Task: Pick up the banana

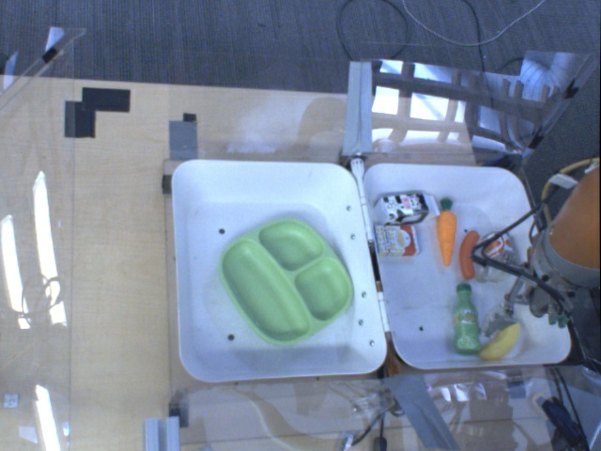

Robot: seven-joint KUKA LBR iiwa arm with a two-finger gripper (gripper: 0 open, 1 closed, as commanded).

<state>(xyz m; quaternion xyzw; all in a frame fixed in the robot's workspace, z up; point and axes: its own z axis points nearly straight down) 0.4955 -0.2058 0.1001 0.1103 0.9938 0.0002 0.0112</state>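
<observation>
We see a pale wooden tabletop carrying two shallow white bins side by side. The left bin, in the centre of the frame, holds a green divided tray lying on a diagonal, its long compartment toward the lower left. The right bin, at centre right, gathers the small items, presumably so that they all lie within the arm's reach from the right edge. The arm, grey with an orange band, enters at the right edge, and its gripper sits low over the bin's lower right corner. Smaller again, we note a green bottle lying with its cap toward the top of the frame, two small cartons near the bin's left wall, a carrot lying lengthwise up and down the frame, and a red-orange item just beside it. The banana lies in the lower right corner of the right bin, just right of the bottle's base and close beneath the gripper; its long axis runs diagonally, from lower left to upper right. Whether the fingers stand wide or narrow we cannot tell, and nothing shows the banana between them, so we judge the grasp not yet made.
</observation>
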